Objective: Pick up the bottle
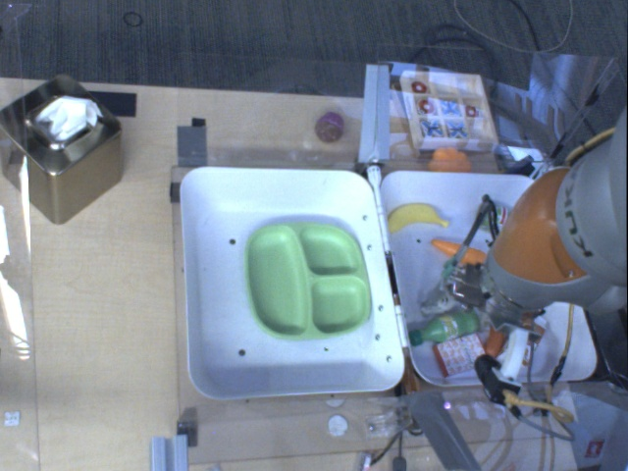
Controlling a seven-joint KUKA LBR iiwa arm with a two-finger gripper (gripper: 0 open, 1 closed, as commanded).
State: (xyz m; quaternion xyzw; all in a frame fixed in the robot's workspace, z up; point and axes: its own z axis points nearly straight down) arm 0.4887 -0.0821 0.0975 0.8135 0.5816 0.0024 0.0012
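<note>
A green bottle point(446, 328) lies on its side near the front left corner of the right bin point(510, 186), its cap pointing left toward the divider. The gripper point(459, 285) hangs low just above and behind the bottle, under the grey arm with the orange band point(535, 238). The bottle rests on the bin floor. The arm hides much of the bin's right half.
A yellow banana point(416, 216) and an orange carrot point(453, 249) lie behind the gripper. A red-and-white packet point(459, 355) sits just in front of the bottle. The left bin point(211, 263) holds a green divided plate point(307, 279). A brass tissue box point(64, 150) stands far left.
</note>
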